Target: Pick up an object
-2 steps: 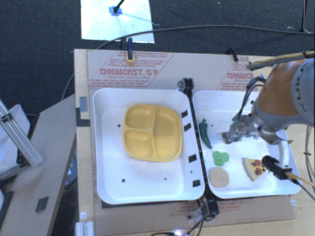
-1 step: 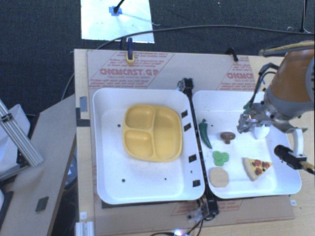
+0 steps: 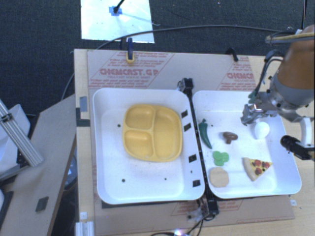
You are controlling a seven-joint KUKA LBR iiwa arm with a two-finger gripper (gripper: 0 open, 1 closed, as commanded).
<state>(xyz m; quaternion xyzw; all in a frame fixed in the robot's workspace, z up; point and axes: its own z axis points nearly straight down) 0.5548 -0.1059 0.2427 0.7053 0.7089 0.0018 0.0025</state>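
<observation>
The right bin (image 3: pixel 236 109) holds a white egg (image 3: pixel 261 130), a brown mushroom (image 3: pixel 229 137), a green chili pepper (image 3: pixel 204 133), green cucumber slices (image 3: pixel 220 157), a tan round cookie (image 3: pixel 219 177) and a pizza slice (image 3: pixel 257 167). My gripper (image 3: pixel 252 113) hangs over the upper right part of this bin, just up and left of the egg. Its fingers are hard to make out against the metal wrist.
The left bin (image 3: pixel 110 181) carries a yellow divided plate (image 3: pixel 151 132). Black clips line the seam between the bins (image 3: pixel 192 136). A black arm part (image 3: pixel 297 148) overhangs the right bin's right rim. Cables run over the cardboard behind the bins.
</observation>
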